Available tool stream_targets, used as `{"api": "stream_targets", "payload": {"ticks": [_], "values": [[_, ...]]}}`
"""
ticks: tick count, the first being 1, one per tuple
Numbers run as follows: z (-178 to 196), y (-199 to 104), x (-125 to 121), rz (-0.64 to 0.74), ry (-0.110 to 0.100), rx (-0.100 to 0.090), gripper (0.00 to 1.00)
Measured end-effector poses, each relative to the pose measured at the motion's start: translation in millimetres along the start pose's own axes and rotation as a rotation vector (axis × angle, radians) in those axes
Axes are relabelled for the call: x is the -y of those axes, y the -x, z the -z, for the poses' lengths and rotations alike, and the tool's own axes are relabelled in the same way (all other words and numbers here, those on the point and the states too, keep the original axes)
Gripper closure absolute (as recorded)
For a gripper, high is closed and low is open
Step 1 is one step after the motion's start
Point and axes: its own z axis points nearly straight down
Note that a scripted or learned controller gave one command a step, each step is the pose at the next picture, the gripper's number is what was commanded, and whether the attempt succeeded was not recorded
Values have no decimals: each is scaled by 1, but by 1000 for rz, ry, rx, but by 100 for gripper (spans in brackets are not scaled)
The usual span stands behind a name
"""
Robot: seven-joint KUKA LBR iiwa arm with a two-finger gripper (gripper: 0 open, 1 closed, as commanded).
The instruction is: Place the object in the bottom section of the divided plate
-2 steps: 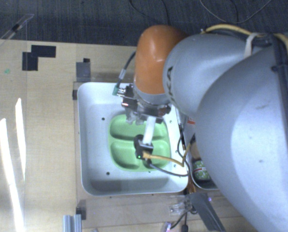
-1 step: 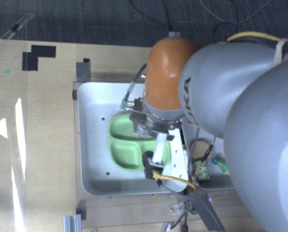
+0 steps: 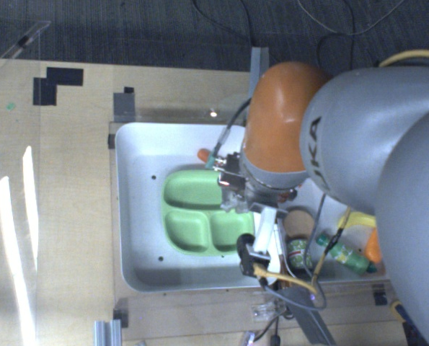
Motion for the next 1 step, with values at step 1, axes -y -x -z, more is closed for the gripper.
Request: {"api": "stream_targets", "payload": {"ticks": [1], "values": [[0,0,0,0,0,0,0]]}}
